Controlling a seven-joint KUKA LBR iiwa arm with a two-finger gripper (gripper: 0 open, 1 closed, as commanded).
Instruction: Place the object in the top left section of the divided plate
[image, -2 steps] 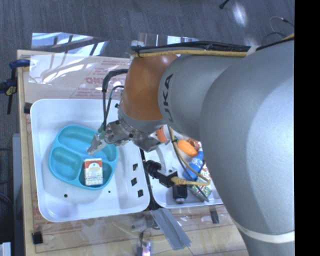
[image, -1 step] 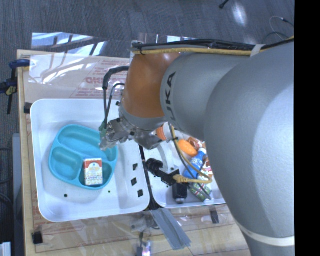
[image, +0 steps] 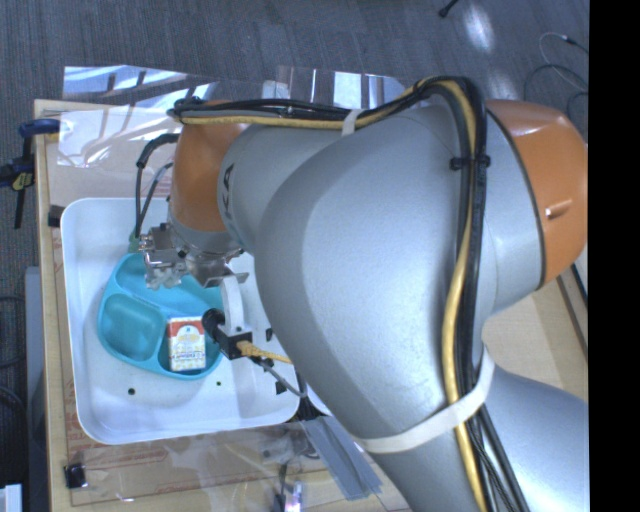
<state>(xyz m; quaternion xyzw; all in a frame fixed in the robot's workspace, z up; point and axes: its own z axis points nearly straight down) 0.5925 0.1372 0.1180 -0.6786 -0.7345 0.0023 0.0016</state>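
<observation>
Lying in the one shallow white plastic bin (image: 85, 400) in sight is a single turquoise divided plate (image: 130, 325), rounded and glossy, with raised ridges that split it into sections. One object sits on it: a small white box (image: 186, 345) with an orange-red picture and a green patch on its face, resting flat in the plate's lower right section, next to the wide section on its left. Above the plate's upper edge hangs the metal two-finger gripper (image: 165, 262) of the big grey arm with its orange band (image: 330, 260); whether its claw is spread or pressed together I cannot tell.
</observation>
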